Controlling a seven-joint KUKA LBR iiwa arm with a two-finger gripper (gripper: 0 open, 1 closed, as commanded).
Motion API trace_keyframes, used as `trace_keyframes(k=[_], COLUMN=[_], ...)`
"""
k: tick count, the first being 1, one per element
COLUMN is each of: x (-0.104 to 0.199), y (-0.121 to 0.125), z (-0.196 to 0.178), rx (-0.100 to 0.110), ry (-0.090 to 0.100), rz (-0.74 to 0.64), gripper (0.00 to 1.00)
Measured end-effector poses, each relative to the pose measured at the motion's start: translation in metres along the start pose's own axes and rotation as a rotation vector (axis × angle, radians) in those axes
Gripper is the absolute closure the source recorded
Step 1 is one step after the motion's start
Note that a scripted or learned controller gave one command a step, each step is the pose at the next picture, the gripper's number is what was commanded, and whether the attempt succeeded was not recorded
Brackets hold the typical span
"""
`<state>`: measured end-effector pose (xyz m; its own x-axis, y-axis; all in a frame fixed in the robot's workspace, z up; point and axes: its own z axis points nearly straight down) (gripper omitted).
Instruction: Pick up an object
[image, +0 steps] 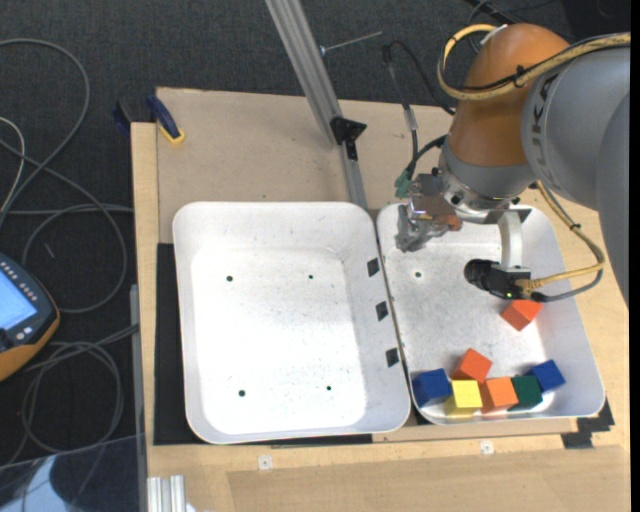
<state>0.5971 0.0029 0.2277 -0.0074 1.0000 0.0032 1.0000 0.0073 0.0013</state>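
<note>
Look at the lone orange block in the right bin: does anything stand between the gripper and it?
Nothing visible does. The gripper is at the right bin's far left; the lone orange block lies apart, bare floor between. The black camera on the arm hangs above that stretch.

Grey arm (585, 110) with orange band (500, 75), yellow cable looped above, possibly metal gripper (412, 232).

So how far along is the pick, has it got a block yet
Nothing looks picked yet. The gripper sits over the far left part of the right bin, with no block seen between its fingers. The blocks all lie in that bin: an orange one alone by the right wall, the rest clustered at the near edge, like the yellow one. Left: reach a block, grasp, lift.
</note>
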Motion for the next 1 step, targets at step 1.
trace_keyframes(k=[1], x=[0.0519], y=[0.0042], z=[-0.0139], rx=[-0.001], ry=[0.000], rz=[0.001], gripper=[1.00])
